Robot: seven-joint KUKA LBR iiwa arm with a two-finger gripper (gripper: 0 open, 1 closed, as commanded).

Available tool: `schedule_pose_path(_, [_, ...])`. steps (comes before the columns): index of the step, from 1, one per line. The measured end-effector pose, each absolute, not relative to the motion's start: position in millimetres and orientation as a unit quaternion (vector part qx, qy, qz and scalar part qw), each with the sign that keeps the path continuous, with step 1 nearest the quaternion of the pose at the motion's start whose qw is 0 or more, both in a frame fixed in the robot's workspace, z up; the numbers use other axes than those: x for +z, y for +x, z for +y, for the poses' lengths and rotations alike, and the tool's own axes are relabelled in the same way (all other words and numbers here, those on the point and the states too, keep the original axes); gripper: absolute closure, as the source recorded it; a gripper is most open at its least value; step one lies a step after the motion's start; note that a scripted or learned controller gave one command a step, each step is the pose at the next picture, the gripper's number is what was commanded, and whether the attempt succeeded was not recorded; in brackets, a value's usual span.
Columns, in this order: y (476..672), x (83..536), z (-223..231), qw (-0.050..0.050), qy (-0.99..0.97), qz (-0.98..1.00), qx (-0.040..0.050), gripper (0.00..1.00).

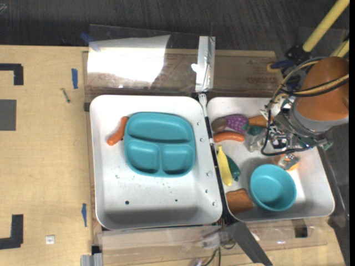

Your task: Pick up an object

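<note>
Purple grapes [237, 121] in right bin [327, 201], nearest gripper [270, 142]: probably light, bumpy plastic; pinch across the cluster's middle. Pincer's state: can't tell, cables hide it.

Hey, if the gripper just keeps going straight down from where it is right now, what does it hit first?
Probably bare floor of the right bin, between the orange sausage and the teal bowl. The gripper points down there, though depth is unclear.

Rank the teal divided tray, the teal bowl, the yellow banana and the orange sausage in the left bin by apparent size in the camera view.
Largest to smallest:
1. teal divided tray
2. teal bowl
3. yellow banana and orange sausage: these look about alike, so I won't rank them.
</note>
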State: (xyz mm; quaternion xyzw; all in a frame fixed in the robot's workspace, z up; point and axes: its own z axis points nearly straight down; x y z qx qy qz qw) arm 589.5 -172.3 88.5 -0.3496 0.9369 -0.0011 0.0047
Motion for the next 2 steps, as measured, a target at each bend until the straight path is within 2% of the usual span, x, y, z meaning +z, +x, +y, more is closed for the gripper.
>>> schedule_pose_path(1, [553.8, 89.3, -150.0, 0.006, -0.292, 0.956, -0.0028, 0.00])
schedule_pose_path(2, [529.2, 89.3, -167.9, 0.006, -0.235, 0.972, -0.0029, 0.00])
